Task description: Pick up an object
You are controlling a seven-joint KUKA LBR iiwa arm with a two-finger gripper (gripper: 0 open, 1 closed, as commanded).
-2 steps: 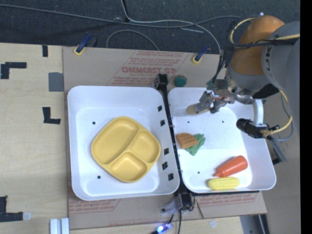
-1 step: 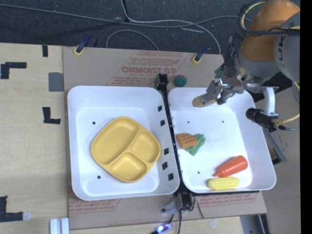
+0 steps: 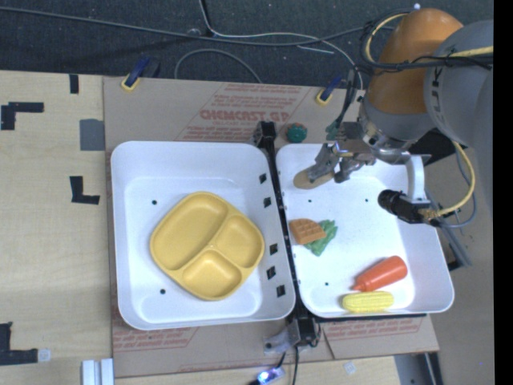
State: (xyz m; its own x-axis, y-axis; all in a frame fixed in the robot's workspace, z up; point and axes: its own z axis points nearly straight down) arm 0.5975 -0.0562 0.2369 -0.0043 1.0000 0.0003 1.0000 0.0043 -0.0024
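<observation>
The gripper (image 3: 341, 165) hangs over the far part of the right bin (image 3: 425, 299), with a tan piece (image 3: 309, 178) showing at its fingertips; whether the fingers grip it I cannot tell. Nearest target, toward the bin's middle — the toy carrot (image 3: 314, 233), long axis running across the bin, greens pointing right. Judgement: close across its narrow width, not lengthwise. The orange-red toy (image 3: 381, 273) and corn cob (image 3: 368, 301) lie nearer the bin's front edge.

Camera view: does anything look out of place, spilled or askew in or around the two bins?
One small teal object sits outside the bins, on the cardboard behind the right bin. The yellow divided plate lies at an angle in the left bin. Nothing looks spilled or damaged.
</observation>
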